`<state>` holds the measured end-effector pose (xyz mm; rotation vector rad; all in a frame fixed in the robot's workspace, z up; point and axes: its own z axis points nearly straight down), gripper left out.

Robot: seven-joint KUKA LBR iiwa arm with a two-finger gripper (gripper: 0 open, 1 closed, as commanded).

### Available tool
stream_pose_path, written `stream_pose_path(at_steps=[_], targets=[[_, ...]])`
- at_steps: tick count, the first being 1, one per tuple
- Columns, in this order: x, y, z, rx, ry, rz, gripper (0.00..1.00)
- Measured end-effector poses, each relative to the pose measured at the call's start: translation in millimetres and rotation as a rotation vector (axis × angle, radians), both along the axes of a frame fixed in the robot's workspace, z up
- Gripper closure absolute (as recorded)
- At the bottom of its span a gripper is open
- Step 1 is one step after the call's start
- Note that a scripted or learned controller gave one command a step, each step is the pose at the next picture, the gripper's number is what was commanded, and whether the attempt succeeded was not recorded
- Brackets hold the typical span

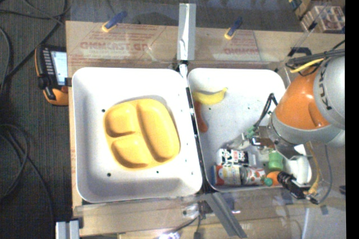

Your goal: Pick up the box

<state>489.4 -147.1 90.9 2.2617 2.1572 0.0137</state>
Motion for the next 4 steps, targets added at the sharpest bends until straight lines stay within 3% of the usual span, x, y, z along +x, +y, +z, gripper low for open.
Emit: stream_pose_path(at_steps=[1, 2, 3, 4], targets=[[-3, 48, 37, 0.006, 0.014, 0.018, 0.00], [-4, 51, 2, 0.003, 0.015, 0.135, 0.00], [-2, 52, 11, 0.006, 0.013, 0.136, 1.00], [-2, 52, 11, 0.006, 0.014, 0.136, 0.00]])
